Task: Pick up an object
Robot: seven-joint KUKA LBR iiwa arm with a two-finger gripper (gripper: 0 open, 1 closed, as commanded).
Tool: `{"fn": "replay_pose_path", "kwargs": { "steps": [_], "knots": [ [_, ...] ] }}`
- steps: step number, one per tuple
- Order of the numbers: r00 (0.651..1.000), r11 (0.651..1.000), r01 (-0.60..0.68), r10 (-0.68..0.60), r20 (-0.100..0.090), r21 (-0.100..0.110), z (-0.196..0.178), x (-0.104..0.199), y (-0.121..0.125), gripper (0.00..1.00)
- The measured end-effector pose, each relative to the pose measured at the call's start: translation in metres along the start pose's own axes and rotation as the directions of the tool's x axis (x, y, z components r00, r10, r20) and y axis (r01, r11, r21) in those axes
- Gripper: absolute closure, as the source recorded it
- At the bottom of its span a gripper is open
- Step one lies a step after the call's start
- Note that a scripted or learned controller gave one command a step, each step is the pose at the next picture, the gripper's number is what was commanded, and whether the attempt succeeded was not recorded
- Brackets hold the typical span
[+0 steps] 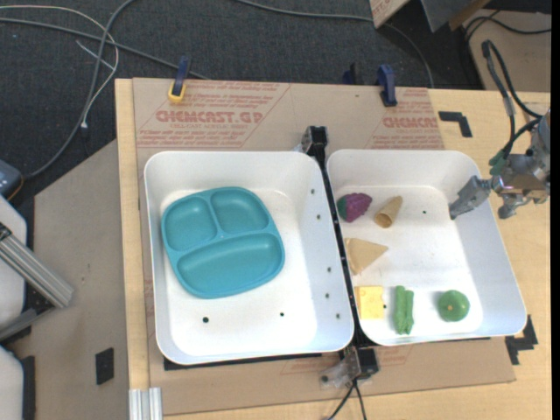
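Observation:
The right bin (490,261) holds several small items: a purple bunch (354,206), a tan cone (388,209), a beige wedge (365,252), a yellow block (371,303), a green stick (402,310) and a round green piece (452,305). My gripper (486,201) hovers over the bin's upper right corner. Its fingers are spread open with nothing between them. The left finger (464,198) points toward the bin's middle, well apart from every item; the cone is the nearest, off to its left.
In the left bin (166,322) lies a teal divided plate (224,240). A black divider (325,191) joins the two bins. Two clamps (180,79) (386,86) pin the cardboard sheet at the back edge. Cables trail on the dark floor beyond.

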State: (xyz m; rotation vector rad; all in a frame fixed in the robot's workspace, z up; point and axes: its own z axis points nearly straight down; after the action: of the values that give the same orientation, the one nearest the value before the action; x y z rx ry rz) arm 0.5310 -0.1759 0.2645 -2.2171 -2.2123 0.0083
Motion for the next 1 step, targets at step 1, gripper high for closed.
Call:
{"fn": "replay_pose_path", "kwargs": {
  "steps": [1],
  "knots": [
    [1.0, 1.0, 0.003, -0.003, 0.002, -0.009, -0.0047, 0.0002, 0.0019, 0.0]
  ]
}}
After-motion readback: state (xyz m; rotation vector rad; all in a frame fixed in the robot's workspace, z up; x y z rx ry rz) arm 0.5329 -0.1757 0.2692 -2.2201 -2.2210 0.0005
